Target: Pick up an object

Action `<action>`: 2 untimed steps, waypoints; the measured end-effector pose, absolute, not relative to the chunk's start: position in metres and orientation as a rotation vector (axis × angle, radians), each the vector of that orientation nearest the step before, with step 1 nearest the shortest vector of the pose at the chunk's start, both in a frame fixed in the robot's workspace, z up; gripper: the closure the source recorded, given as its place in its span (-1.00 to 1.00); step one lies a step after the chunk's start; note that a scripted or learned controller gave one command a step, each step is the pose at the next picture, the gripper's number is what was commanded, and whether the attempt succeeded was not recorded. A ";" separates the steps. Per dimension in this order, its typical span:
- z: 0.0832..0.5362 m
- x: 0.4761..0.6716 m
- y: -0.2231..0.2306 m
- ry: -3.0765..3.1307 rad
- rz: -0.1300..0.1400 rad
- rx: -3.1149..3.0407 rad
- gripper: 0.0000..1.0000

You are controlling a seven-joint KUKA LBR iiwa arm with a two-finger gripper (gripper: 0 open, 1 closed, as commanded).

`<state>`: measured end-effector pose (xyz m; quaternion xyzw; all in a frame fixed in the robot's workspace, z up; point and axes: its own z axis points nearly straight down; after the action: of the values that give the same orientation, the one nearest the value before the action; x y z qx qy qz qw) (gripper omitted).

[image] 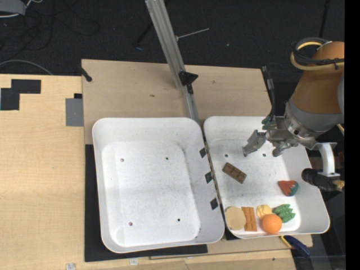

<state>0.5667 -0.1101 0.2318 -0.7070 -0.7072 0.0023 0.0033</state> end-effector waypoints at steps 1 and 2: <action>0.175 0.573 -0.115 -2.215 0.008 -2.217 -1.00; 0.113 0.566 -0.108 -2.214 0.008 -2.216 -1.00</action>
<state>0.5661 -0.1078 0.1134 -0.7074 -0.7068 0.0027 0.0044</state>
